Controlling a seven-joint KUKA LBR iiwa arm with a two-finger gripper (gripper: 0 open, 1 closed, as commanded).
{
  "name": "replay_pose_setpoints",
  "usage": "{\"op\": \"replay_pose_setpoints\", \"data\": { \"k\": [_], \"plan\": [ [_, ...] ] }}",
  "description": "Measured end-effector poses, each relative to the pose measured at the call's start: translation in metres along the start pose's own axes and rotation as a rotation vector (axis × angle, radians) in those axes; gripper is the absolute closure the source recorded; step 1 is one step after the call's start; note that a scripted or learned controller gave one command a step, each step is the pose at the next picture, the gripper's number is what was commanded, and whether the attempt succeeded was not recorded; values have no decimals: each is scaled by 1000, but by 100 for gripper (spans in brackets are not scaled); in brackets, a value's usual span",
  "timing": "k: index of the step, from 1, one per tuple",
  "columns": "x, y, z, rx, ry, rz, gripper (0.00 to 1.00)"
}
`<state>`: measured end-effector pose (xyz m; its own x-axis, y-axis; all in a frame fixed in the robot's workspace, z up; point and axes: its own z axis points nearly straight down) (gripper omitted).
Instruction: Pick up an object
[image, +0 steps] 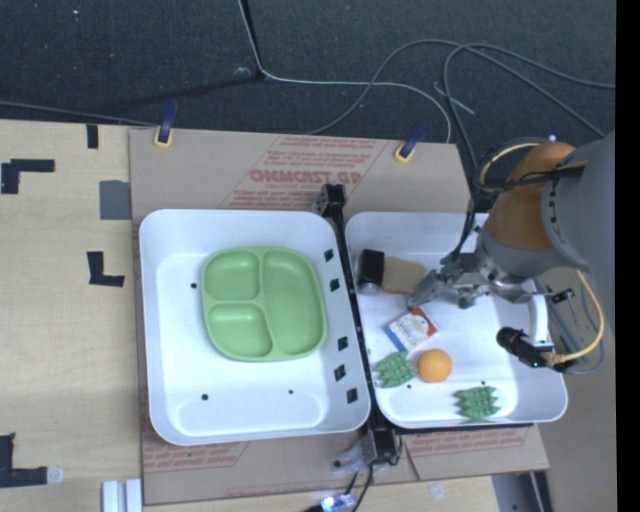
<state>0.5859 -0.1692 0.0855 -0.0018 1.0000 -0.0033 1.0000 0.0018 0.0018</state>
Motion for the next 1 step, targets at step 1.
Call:
{"op": "replay_pose_setpoints", "data": {
  "k": [1],
  "plan": [
    [0,1,-11,-3,0,-1,100]
  ]
}}
